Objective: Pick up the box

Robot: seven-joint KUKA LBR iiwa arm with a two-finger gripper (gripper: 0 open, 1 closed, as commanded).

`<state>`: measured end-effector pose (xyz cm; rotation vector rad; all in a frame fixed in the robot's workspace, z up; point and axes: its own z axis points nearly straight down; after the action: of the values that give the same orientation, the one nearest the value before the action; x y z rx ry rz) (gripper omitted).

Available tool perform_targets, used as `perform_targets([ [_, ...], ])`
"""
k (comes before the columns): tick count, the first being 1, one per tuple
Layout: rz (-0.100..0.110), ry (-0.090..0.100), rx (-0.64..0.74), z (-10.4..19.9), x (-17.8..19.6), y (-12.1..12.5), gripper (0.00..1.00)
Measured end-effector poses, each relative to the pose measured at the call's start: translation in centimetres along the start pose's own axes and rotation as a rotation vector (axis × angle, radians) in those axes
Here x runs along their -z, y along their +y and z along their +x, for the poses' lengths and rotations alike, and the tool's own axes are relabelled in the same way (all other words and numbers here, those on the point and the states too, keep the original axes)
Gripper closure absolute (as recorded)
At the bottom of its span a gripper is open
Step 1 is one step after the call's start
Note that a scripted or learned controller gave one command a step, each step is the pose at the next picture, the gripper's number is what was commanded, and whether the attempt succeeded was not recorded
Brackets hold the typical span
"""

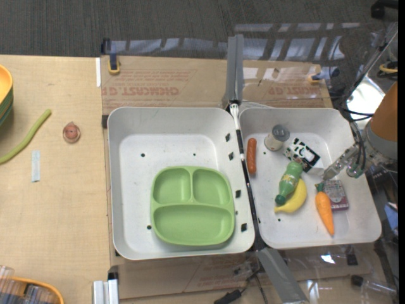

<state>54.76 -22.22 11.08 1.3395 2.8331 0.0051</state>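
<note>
While the gripper [340, 168] hovers low in the right bin [364, 230], the box [335, 194] lies just below it. Fingers look parted, holding nothing.

So the desk [50, 220] is sitting there in light wood, with cardboard sheets [190, 84] lying under two white bins: the left bin [120, 170] and the right bin [361, 223], touching side by side. Over on the left, a green bean-looking strip [28, 137], a small pinkish round thing [71, 132] and a little pale strip [35, 166] are lying directly on the wood.
</note>
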Motion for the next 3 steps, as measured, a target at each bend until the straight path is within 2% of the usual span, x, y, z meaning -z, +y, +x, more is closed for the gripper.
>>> perform_targets([
  [1, 0.007, 0.002, -0.308, 3.9, 14.1, -0.7, 1.0],
  [2, 0.007, 0.004, -0.153, 6.0, 11.8, 1.2, 1.0],
  [3, 0.007, 0.004, -0.153, 5.9, 11.8, 1.2, 0.0],
])
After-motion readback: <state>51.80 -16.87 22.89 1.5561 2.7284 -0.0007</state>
